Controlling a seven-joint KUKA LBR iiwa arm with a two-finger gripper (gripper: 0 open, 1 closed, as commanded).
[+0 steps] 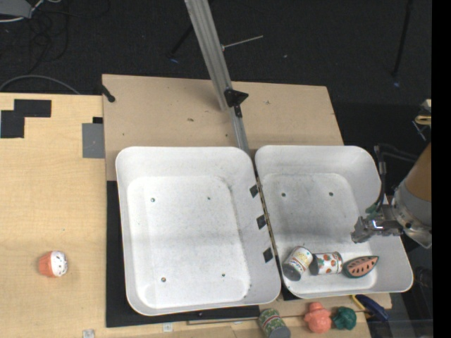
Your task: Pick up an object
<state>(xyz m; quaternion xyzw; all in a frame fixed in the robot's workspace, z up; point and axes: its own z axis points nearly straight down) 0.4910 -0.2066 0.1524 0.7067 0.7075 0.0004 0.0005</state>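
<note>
In the right bin (317,167) three small objects lie in a row near the front wall: a pale can with a yellow band (298,262), a white can with red spots (326,263) and a watermelon-slice toy (361,266). My gripper (368,228) hangs at the bin's right side, just above and a little right of the row, clear of the objects. The orange band of the arm (421,177) shows at the right edge. Nothing is seen between the fingers, and their state is unclear.
The left bin (183,224) sits beside the right one, with black clips (261,220) along the shared rim. A metal rail (215,55) slants in from behind. In front lie a dark can (270,322), a pink toy (317,317) and a green toy (344,318). An orange-white ball (53,264) rests far left.
</note>
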